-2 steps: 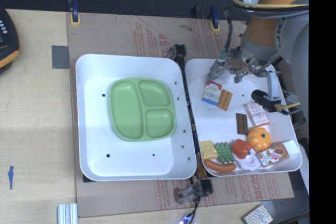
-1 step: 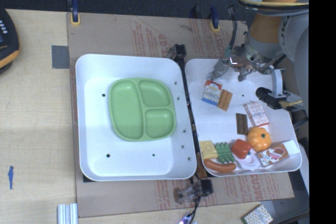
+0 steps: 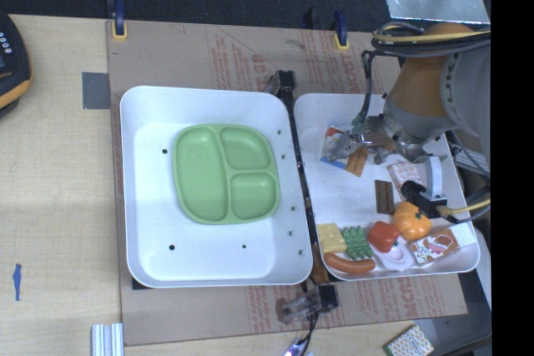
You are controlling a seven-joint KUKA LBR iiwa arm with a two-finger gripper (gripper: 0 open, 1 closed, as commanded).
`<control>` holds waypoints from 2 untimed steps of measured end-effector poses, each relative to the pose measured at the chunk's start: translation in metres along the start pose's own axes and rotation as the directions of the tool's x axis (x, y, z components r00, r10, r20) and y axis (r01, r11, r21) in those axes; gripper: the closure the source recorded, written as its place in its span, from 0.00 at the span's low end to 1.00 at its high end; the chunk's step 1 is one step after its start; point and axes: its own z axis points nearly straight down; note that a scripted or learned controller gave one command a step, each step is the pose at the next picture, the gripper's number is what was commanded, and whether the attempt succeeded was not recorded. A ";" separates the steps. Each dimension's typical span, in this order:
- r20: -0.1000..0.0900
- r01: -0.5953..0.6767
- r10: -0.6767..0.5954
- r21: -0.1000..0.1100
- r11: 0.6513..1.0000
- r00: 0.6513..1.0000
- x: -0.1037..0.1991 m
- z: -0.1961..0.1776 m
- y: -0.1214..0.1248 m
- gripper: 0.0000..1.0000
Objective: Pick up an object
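My gripper hangs low over the far left part of the right bin, at the end of the grey and orange arm. It is right beside a crinkled silver and blue packet and seems to touch it. Along the bin's near side lie a brown bar, an orange fruit, a red tomato, a yellow block, a green piece and a sausage. Part of the bin's right side is hidden by the arm.
The left bin holds a green divided plate. A printed white packet lies in the right bin's near right corner. Cables loop over the arm at the upper right. A black clip sits between the bins at the back.
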 end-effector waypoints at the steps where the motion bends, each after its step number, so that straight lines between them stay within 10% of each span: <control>1: 0.003 0.004 -0.004 -0.004 1.000 1.000 -0.002 -0.015 0.003 1.00; 2: 0.003 0.004 -0.004 -0.002 1.000 1.000 -0.002 -0.014 0.003 0.00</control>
